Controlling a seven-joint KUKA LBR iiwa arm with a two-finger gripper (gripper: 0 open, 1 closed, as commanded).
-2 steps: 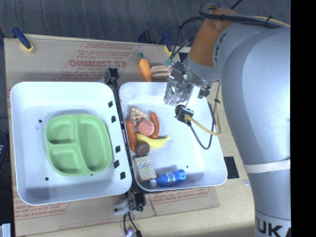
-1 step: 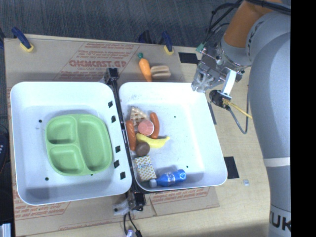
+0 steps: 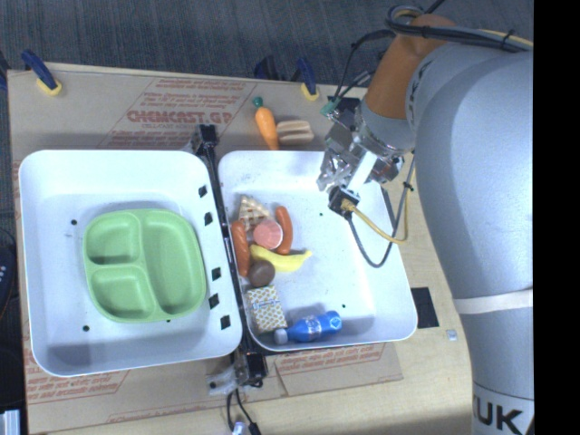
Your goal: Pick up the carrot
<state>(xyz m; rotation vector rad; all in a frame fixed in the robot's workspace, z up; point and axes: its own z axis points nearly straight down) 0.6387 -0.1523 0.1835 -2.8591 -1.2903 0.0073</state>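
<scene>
Hovering over the right bin point(image 3: 385, 279), our gripper point(image 3: 340, 184) leaves us unable to tell the jaw gap. The carrot point(image 3: 265, 127) lies outside on the cardboard point(image 3: 172, 107), just beyond the bin's far rim. It's left and far of the jaws, long axis near-to-far, leafy end far.

The left bin point(image 3: 36, 243) holds a green divided plate point(image 3: 143, 264) at its centre. In the right bin point(image 3: 381, 279), a cluster sits along the nine o'clock side: a waffle cone point(image 3: 253, 212), two sausages point(image 3: 240, 246), a pink round slice point(image 3: 268, 235), a banana point(image 3: 283, 260), a brown ball point(image 3: 261, 274) and a cracker point(image 3: 266, 312). At six o'clock lies a blue bottle point(image 3: 313, 326). A sandwich point(image 3: 294, 132) rests on the bench just beyond the right bin's twelve o'clock rim.
</scene>
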